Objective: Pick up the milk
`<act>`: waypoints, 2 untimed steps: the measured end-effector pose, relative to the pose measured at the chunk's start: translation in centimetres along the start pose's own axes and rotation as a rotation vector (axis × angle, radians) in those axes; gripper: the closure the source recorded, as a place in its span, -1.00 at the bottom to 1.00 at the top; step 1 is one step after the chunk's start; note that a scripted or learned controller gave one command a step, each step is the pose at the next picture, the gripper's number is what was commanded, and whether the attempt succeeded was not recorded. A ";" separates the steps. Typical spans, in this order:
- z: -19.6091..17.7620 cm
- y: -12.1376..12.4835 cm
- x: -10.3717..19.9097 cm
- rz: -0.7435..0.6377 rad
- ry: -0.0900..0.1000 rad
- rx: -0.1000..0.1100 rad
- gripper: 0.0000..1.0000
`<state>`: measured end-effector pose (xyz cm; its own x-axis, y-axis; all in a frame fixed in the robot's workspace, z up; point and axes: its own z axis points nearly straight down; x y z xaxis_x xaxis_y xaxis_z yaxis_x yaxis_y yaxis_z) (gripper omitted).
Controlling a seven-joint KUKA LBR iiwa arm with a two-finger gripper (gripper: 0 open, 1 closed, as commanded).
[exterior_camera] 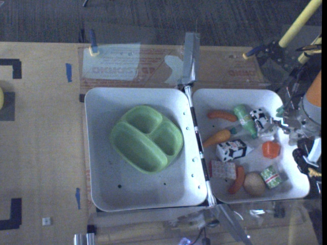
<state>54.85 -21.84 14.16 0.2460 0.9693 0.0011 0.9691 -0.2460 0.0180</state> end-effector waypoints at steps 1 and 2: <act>-11.0 -3.7 0.8 0.143 -0.003 0.018 -1.00; 0.0 1.1 3.2 0.233 -0.003 0.020 -1.00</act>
<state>56.65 -19.02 14.14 0.4631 0.8863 0.0000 0.8863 -0.4631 -0.0026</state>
